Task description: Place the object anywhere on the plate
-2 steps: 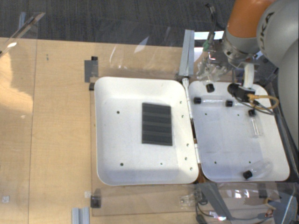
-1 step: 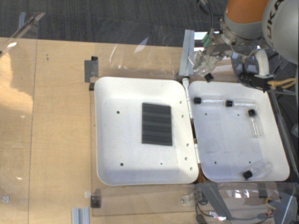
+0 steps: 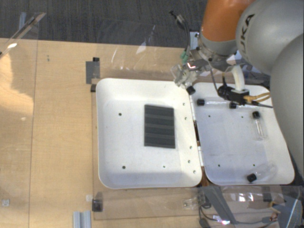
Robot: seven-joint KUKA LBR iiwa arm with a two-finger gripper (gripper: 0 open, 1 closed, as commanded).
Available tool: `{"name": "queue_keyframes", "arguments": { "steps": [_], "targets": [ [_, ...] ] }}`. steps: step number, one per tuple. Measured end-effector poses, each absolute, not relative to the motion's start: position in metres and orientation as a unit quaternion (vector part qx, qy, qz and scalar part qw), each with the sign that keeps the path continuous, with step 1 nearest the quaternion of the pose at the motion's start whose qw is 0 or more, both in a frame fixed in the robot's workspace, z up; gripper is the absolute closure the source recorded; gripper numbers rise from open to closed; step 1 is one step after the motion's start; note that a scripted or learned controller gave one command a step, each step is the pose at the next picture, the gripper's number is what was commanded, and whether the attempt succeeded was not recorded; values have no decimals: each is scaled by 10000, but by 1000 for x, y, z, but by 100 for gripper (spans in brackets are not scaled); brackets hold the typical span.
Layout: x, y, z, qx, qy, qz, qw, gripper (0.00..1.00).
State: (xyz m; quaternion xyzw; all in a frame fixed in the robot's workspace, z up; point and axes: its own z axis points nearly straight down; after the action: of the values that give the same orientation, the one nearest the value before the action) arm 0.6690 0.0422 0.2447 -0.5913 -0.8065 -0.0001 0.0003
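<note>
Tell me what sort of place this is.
Probably a robotics lab test bench: a KUKA arm reaches over two white bins, one holding a dark ribbed plate, with loose cables at the bench's front edge.

A pale wooden bench (image 3: 47, 127) with glare patches at left stands on dark grey ribbed carpet (image 3: 95, 8).

A pale wooden bench (image 3: 47, 127) bears two shallow white plastic bins, left (image 3: 109, 165) and right (image 3: 228, 170), touching side by side.
</note>
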Motion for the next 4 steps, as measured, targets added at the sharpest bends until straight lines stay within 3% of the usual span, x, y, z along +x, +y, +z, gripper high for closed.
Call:
{"name": "queue_keyframes", "arguments": {
  "steps": [1, 2, 3, 4],
  "targets": [
    [667, 107, 255, -4365, -8997, -15, -14, 100],
    [636, 182, 230, -3031, -9530, -13, -9, 100],
    [635, 235, 146, -416, -9991, -17, -9, 100],
    [618, 225, 94, 2170, -9761, 48, -90, 100]
  ]
}}
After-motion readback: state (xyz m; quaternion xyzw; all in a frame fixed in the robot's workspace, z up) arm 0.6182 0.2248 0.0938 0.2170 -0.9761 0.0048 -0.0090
